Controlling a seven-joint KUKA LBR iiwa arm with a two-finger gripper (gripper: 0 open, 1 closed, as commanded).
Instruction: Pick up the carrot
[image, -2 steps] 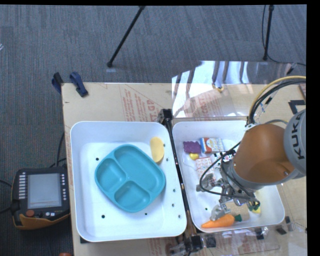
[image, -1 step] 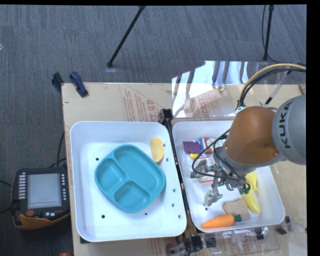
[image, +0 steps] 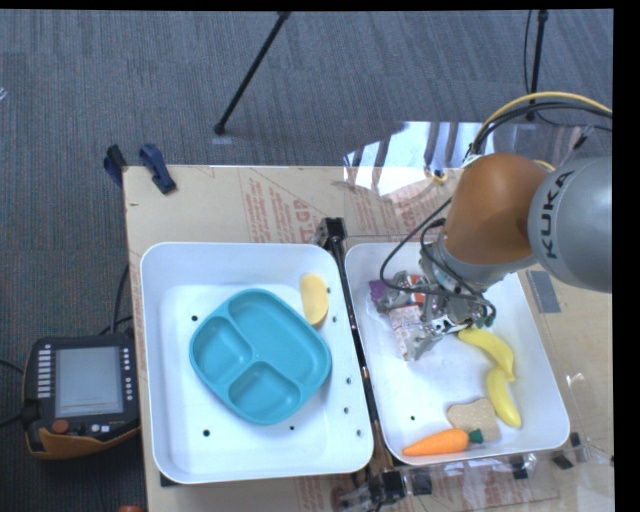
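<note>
Your gripper (image: 425, 335) hovered mid-frame in the right bin (image: 540, 345); I couldn't tell its state. You needed to descend squarely over the carrot (image: 437, 443) at lower right.

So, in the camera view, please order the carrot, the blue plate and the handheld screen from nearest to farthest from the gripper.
From the gripper:
1. Carrot, same bin, near its front edge.
2. Blue plate, in the other bin.
3. Handheld screen, on the floor beyond the bench.

Carrot (image: 437, 443) hugs the bin wall (image: 470, 459); toast (image: 474, 417) adjacent.
</note>
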